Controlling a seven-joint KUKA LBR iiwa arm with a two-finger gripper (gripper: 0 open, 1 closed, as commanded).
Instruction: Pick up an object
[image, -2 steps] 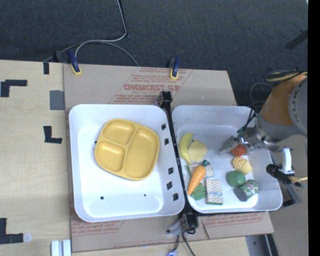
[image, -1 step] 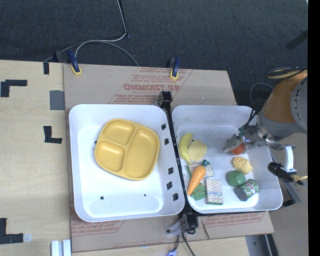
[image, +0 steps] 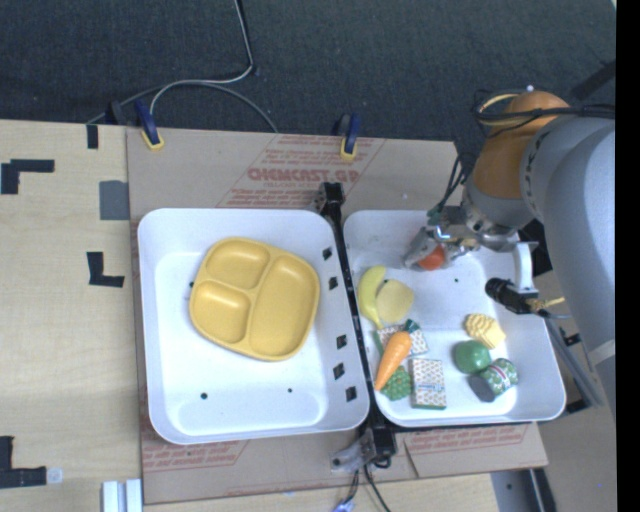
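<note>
The end effector (image: 432, 250) is low in the far part of the right bin (image: 530, 405), with a small orange-red object (image: 431, 260) right at its tip. The object seems to sit between the fingers, but whether they have closed on it cannot be told from this slanted view, so no grip can be claimed.

To do this step well, I judge the arm should centre the fingers on that small piece, close fully, then lift straight up and slowly, since such a small, rounded thing could slip out sideways.

The rest of the toys lie nearer the camera: a yellow-green pear-like fruit (image: 384, 296), a carrot (image: 392, 358), a small printed carton (image: 429, 383), a corn piece (image: 485, 328) and a green vegetable (image: 472, 356). They are well apart from the tip, so a vertical lift should clear them.

The left bin (image: 170, 400) holds a yellow divided plate (image: 254, 298).
</note>
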